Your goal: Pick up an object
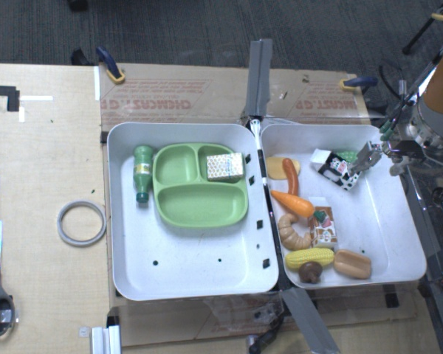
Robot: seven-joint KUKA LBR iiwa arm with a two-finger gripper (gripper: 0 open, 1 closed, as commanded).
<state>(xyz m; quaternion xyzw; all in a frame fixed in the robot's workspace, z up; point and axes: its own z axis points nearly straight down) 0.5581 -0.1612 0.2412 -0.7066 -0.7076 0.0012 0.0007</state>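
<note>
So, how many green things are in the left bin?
2. The green bottle lies along the left side of the left bin; the green divided plate sits right of it, a small box in its upper-right compartment.

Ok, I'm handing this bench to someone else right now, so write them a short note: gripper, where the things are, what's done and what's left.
Gripper: over the right bin, near its upper right, beside a black-and-white box. Whether it grips anything can't be told.
Right bin: hotdog, carrot, corn, bread roll and other toy food along its left and lower parts.
Left bin: green divided tray with a small patterned box in its upper right compartment, green bottle beside the tray.
Done: nothing visibly lifted.
Left: pick up an object.
</note>
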